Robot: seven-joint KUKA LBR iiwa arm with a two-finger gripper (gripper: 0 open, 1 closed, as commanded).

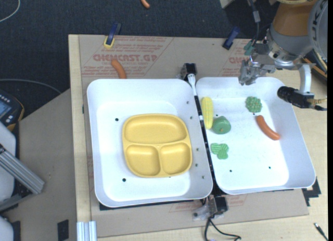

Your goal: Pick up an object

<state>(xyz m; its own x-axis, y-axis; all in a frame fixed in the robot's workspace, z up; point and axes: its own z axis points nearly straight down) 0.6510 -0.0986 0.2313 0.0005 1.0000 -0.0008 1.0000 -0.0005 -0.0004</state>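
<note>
One end effector point(248, 76) | grip state unclear | green broccoli point(253, 104) just below it

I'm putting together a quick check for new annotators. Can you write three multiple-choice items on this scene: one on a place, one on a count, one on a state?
1. Where is the yellow divided plate?
A. left bin
B. right bin
C. on the cardboard

2. How many compartments does the plate have?
A. two
B. three
C. five

3. How does the tool stand to the toys?
A. gripping the corn cob
B. lifting the sausage
C. above the right bin's far rim, touching none

Answers:
1 A: it lies in the left bin.
2 B: one long, two small.
3 C: corn cob, sausage and broccoli lie apart from it in the right bin.
</note>
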